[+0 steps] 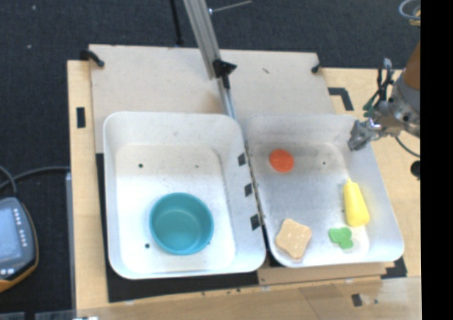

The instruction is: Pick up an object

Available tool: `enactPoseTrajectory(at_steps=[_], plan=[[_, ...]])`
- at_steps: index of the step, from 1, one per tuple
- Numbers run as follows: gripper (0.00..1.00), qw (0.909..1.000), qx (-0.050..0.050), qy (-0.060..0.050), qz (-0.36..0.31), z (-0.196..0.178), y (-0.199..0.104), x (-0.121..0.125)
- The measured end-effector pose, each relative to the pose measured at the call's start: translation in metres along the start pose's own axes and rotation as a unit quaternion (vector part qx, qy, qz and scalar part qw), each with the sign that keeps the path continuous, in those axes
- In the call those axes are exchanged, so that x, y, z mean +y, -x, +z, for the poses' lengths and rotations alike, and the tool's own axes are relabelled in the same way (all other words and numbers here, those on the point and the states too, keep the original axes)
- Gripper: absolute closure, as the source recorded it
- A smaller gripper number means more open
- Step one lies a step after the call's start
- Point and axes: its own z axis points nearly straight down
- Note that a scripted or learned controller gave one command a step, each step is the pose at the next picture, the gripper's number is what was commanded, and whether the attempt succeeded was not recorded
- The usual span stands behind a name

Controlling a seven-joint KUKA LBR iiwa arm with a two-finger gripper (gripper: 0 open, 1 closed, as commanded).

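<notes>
The arm comes in from the right edge, its grey body with the orange band just showing at the frame's side, wrist bent down toward the far right corner of the right bin (368, 241). The gripper (359, 134) hangs right over that bin's upper right rim, jaws pointing left and down into the tray. Whether those jaws are spread or pressed together, I cannot tell; the tip is small and blurred, and nothing shows between them.

Down in the right bin, four candidates wait. An orange round piece (282, 161) sits near the upper middle, well apart from the gripper. A yellow oblong object (355, 203) lies along the right side, below the gripper and the nearest of the lot. Just below it, a small green piece (342, 237) rests near the front right corner. A tan, bread-like piece (293, 238) sits at the front, close to the divide between the bins.

Over in the left bin (127, 134), a teal bowl (181, 223) stands upright toward the front. Both bins rest side by side on the pale surface (283, 71).
</notes>
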Motion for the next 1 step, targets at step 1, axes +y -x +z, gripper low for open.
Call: enactPoseTrajectory(at_steps=[1], plan=[[1.0, 1.0, 0.0, -0.003, -0.001, 0.0024, 0.0011, 0.0006]])
